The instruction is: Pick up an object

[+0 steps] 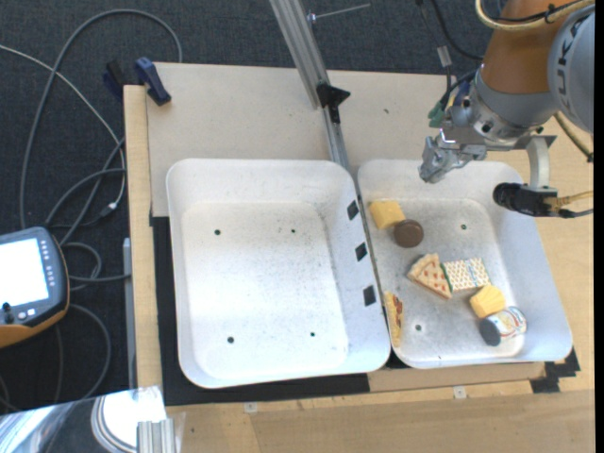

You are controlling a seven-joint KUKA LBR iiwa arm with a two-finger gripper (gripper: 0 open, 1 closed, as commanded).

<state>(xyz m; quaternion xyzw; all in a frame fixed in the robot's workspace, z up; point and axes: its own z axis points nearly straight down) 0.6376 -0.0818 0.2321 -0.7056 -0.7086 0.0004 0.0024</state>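
The right bin (pixel 528 253) holds several small items: a yellow block (pixel 385 214), a brown round piece (pixel 408 233), an orange waffle-like wedge (pixel 430 276), a pale cracker square (pixel 466 274), a yellow cube (pixel 487 301) and a small can (pixel 500 325) with a grey end. An orange-red piece (pixel 393 311) lies against the bin's left wall. My gripper (pixel 436 166) hangs over the bin's far rim, up and right of the yellow block, with nothing seen between its fingers.
The left bin (pixel 189 253) sits beside the right one. A metal pole (pixel 302 45) slants down to the divider between the bins. A blue clamp (pixel 151 78) grips the bench's far left corner. Cables and a pendant (pixel 28 281) lie on the floor at left.
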